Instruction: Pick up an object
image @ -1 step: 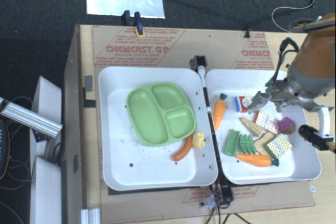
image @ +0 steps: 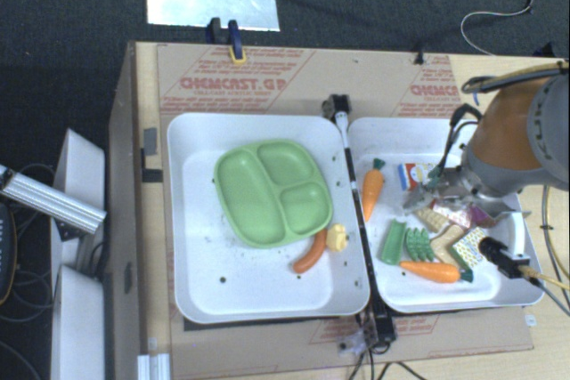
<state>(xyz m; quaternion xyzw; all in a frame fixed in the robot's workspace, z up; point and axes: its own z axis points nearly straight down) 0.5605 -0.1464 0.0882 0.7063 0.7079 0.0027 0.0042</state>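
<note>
My gripper [image: 431, 194] hangs low over the middle of the right bin [image: 392, 131], above a heap of toy food. Under and beside it lie a pale cracker-like piece [image: 434, 219] and a pink piece [image: 469, 215]. A red, white and blue packet [image: 411, 174] sits just to its left. An upright carrot [image: 372, 188] lies near the bin's left wall. Toward the front are a green pod [image: 393, 242], a ridged green piece [image: 419, 244] and a second carrot [image: 431, 271] lying flat. Nothing visibly sits in the gripper.
The left bin [image: 191, 280] holds a green divided plate [image: 272, 192], an orange-brown sausage [image: 310, 255] and a small yellow piece [image: 337, 237] by the plate's front right edge. A black divider [image: 354, 191] runs between the bins.
</note>
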